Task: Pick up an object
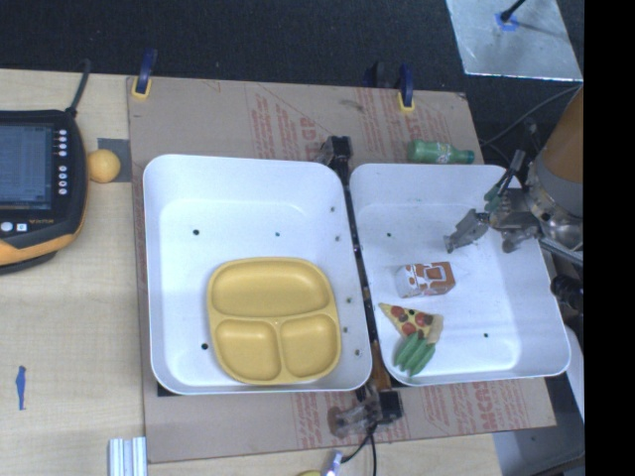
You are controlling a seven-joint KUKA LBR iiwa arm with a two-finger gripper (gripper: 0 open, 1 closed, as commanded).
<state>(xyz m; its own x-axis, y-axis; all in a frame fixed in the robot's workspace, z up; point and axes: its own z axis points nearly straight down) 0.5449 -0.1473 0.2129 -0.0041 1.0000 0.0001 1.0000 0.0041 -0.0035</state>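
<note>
In the camera view the claw (pixel 486 228) hovers spread and empty over the right bin (pixel 516 350), so it should drop squarely over the small carton (pixel 426 280) lying just below-left before closing.

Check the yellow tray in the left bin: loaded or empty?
Empty. The tray lies flat in the left bin, and all three of its compartments show bare yellow plastic.
</note>
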